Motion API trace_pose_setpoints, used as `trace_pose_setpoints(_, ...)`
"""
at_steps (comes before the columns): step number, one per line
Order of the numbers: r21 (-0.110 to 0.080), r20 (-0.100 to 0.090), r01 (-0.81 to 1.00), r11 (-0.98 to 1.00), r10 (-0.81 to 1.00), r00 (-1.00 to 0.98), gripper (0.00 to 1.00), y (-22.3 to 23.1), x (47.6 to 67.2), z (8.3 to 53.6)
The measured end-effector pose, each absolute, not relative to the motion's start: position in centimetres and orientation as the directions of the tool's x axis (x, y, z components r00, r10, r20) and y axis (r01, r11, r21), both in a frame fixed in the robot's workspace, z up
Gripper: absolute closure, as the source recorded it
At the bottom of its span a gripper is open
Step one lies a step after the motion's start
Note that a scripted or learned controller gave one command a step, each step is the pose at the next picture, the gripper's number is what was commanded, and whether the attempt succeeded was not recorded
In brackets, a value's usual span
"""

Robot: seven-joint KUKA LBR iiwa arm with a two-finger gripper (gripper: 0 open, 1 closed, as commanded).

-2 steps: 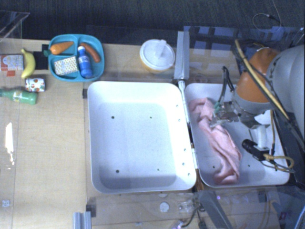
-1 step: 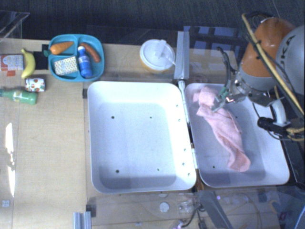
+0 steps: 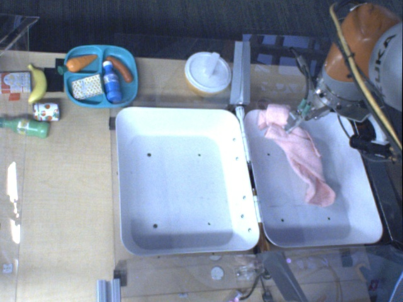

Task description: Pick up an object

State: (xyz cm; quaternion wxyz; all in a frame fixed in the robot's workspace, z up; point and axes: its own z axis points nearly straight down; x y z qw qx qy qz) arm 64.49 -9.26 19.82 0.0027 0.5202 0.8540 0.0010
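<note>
— What is seen in the right shallow white plastic bin (image 3: 359, 231)?

— A crumpled pink cloth (image 3: 301, 159) is laid there. It is stretched in a slant from the far left corner of that bin towards its middle, and its lower end is folded near the centre of the bin floor.

— And where is the two-finger gripper (image 3: 296, 119) placed?

— It is found at the upper end of the pink cloth, carried by the grey arm with the orange band (image 3: 356, 39), which is reached in from the right. The fingertips are lowered onto the fabric, or just above it — contact cannot be confirmed. Whether the fingers are wide or narrow cannot be told either, because they are small and blurred, and no cloth is clearly seen between them.

— What is held by the left shallow white plastic bin (image 3: 182, 181)?

— Only a few dark spots are noticed on its floor.

— What is kept on the wooden bench (image 3: 63, 200) beyond the bins?

— A blue divided plastic tray (image 3: 129, 68) is set at the far left, with an orange carrot-shaped toy (image 3: 83, 62) and a small blue bottle (image 3: 112, 82) in it. Beside it, further left, a yellow banana (image 3: 38, 82), a small printed can (image 3: 46, 111) and a green bottle lying on its side (image 3: 26, 127) are seen. A round white lidded container (image 3: 208, 72) is placed near the far edge, between the tray and the right bin.
</note>
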Motion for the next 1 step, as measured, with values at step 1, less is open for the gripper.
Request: trace_pose_setpoints(1,0.005,-0.004,0.87,0.493,0.87,-0.493,1.0,-10.08,67.01,19.92)
